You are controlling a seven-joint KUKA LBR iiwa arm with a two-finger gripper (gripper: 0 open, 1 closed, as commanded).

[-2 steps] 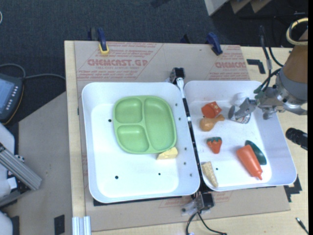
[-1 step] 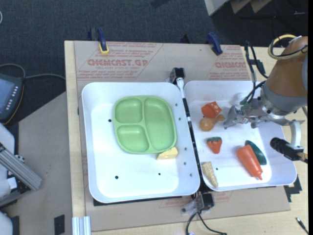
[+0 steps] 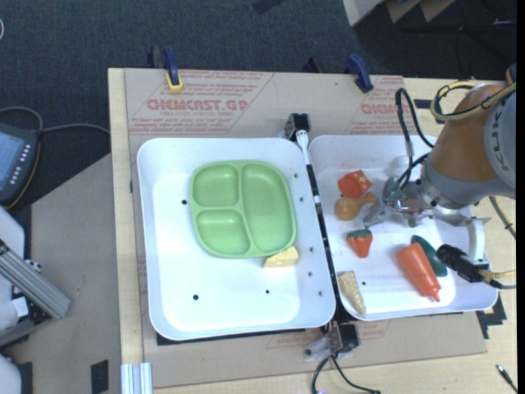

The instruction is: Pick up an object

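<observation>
Orange toy carrot (image 3: 418, 272) with green top, lying free in right bin (image 3: 385, 306) — claw (image 3: 384, 206) state unclear.

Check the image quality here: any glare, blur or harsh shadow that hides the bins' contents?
Camera view: even, soft light and faint shadows; the green plate and carrot look sharp. The white bin floors are bright but not blown out. The gripper area is cluttered with cables, so its details read poorly.
</observation>
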